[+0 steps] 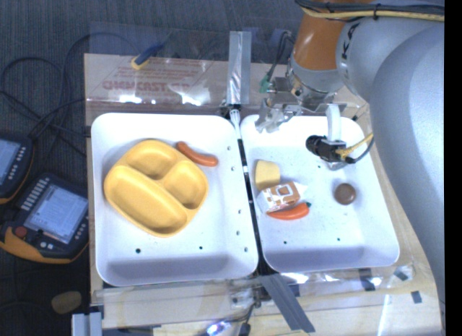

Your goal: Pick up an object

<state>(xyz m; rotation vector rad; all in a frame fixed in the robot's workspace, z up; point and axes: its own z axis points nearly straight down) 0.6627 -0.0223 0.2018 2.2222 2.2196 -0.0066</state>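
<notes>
On a wooden desk [388, 190] over dark carpet sit two white bins. The left bin [101, 255] holds one yellow divided dish [155, 186] and one orange sausage [196, 154] at the dish's far edge. The right bin [325, 233] holds one pale yellow cheese block [267, 174], one white-and-orange packet [280, 196], one red-orange sausage [289, 212] touching it, and one brown ball [345, 194] near the right wall. The gripper [278, 118] hangs over this bin's far left corner; its opening cannot be told.

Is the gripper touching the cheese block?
Apart. The camera view shows a strip of the right bin floor between the gripper and the cheese block.
</notes>
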